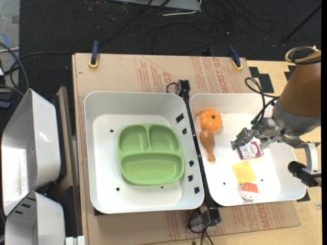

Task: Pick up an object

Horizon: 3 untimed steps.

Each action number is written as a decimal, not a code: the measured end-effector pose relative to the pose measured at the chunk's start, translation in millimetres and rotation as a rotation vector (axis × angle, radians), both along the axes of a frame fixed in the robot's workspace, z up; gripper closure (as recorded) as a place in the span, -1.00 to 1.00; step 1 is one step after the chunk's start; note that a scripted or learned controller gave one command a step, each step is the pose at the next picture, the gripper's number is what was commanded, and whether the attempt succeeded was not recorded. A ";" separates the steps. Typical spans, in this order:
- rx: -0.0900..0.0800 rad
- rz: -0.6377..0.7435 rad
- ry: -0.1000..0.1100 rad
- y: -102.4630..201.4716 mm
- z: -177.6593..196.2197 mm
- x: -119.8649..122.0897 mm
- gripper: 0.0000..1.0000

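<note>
- Your gripper (pixel 244 138) is low over the right bin (pixel 286 188), and from this angle you can't tell whether it is spread or closed; nothing is visibly caught in it.
- Just beside it, touching or nearly so on the side toward the arm, lies a small purple-and-white carton (pixel 251 150). That looks like the likeliest target.
- Ahead of the gripper, toward the bin divider, sits an orange pumpkin toy (pixel 210 120), with a tan drumstick toy (pixel 207 143) slanting below it.
- Below the gripper, toward the near rim, there's a flat yellow slice (pixel 243 171), and farther on a small red-and-white piece (pixel 249 189).
- Well apart, in the left bin (pixel 102 188), rests the green divided plate (pixel 151 153). Leave it alone.
- To do this well, centre over the carton rather than its edge, so closing doesn't just shove it sideways.
- Come down straight and close only once it sits squarely in the gap.
- Watch the yellow slice nearby; a skewed approach could drag it along.
</note>
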<state>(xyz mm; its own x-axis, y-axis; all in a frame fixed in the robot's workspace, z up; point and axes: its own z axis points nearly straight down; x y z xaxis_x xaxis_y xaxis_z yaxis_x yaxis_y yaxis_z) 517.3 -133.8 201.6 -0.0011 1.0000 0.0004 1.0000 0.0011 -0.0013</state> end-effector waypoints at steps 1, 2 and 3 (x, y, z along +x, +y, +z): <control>-0.004 -0.005 -0.008 -41.4 86.9 -24.6 -1.00; -0.008 -0.002 -0.014 -85.0 196.2 9.9 -1.00; -0.004 0.004 -0.008 -65.5 285.2 -22.1 -1.00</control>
